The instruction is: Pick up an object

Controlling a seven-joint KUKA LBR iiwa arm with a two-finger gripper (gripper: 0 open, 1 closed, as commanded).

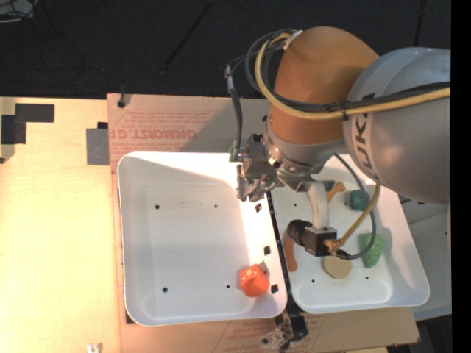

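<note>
An orange rounded object lies in the left bin, near its front right corner. My gripper hangs over the right rim of that bin, toward the back, well behind the orange object. Nothing shows between it and the bin floor. In the right bin lie a teal lump, a green piece, a tan disc, a thin brown stick along the left wall and a small orange piece. The arm's wide body hides the back of the right bin.
The two bins sit on brown cardboard on a pale wooden bench. The shared rim between the bins runs directly below the gripper. The left bin's floor is bare apart from the orange object.
</note>
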